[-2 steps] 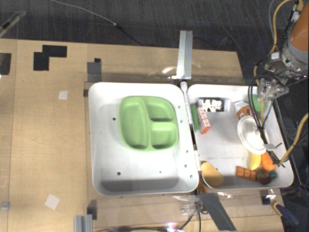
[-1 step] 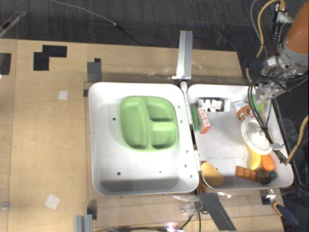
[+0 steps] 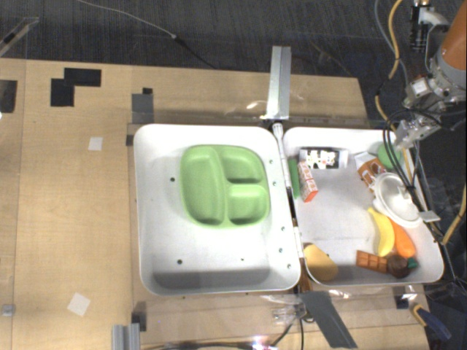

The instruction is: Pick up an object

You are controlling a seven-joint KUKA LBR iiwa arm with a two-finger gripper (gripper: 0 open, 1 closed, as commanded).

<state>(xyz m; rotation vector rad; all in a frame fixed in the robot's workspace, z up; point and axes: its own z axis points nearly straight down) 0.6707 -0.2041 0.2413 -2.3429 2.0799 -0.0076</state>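
The right bin point(image 3: 343, 217) holds several small objects. A black-and-white box point(image 3: 321, 157) lies near its far wall, with a red-and-white carton point(image 3: 308, 181) just in front of it. A white cup point(image 3: 395, 196) sits at the right side, above a yellow banana point(image 3: 381, 232) and an orange piece point(image 3: 403, 241). A brown bar point(image 3: 371, 261) and a tan rounded item point(image 3: 321, 262) lie along the near wall. My gripper point(image 3: 410, 128) hangs over the bin's far right corner, above a green ball point(image 3: 386, 155), with nothing visibly held.
The left bin point(image 3: 157, 217) carries a green divided plate point(image 3: 222, 184). A metal post point(image 3: 280, 82) stands behind the divider between the bins. Yellow and black cables point(image 3: 401, 20) loop around the arm at the top right. Bare wooden bench point(image 3: 66, 217) spreads to the left.
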